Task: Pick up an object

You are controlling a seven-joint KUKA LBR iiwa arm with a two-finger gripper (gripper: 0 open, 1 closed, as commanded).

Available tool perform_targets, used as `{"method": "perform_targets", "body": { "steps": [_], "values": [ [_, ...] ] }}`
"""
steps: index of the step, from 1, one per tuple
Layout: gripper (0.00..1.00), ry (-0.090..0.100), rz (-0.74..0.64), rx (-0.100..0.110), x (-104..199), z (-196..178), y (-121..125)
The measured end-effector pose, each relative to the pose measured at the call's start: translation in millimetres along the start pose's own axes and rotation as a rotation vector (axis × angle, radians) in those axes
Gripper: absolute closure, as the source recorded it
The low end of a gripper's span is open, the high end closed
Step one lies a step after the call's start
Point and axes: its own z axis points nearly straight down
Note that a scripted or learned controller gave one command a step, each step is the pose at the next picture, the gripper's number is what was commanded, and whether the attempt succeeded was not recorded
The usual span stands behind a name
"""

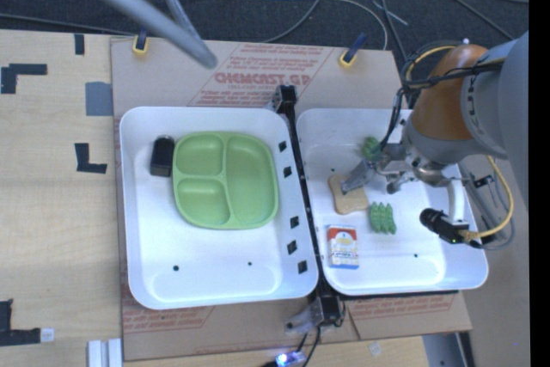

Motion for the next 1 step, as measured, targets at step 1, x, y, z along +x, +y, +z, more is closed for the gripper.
{"method": "perform_targets", "body": {
  "steps": [1],
  "values": [
    [0.00,-0.002,0.001,-0.008,-0.3,17.7,0.9]
  ]
}}
